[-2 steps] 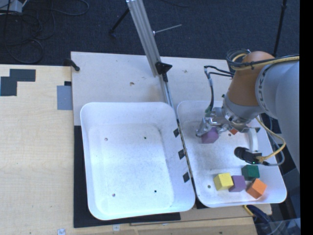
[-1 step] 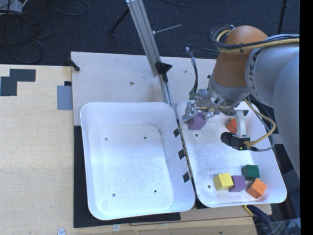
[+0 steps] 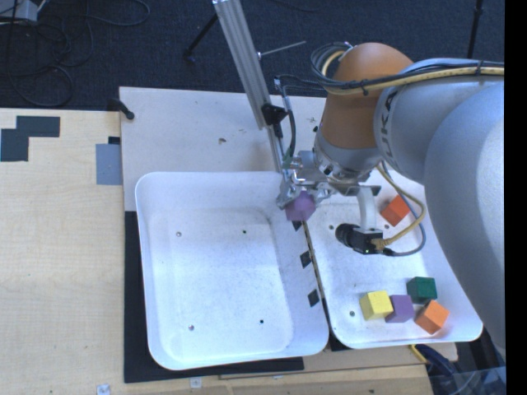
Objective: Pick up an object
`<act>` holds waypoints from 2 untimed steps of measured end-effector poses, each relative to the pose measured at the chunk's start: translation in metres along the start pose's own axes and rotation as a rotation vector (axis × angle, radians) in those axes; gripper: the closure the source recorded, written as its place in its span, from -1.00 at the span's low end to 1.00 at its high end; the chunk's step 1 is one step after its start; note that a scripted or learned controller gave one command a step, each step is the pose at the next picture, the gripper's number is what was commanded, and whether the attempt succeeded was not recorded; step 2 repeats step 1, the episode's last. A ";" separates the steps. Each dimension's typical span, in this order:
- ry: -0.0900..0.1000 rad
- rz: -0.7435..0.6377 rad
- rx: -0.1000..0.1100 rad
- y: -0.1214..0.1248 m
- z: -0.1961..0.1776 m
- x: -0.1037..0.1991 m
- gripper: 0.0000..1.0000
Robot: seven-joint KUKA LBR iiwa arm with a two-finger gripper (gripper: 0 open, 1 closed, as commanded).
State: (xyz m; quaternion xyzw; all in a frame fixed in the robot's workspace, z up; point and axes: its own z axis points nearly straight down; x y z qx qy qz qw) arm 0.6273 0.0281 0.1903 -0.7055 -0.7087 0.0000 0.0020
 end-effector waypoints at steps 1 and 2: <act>-0.003 0.004 -0.003 0.001 -0.045 -0.008 1.00; -0.003 0.004 -0.003 0.001 -0.045 -0.008 1.00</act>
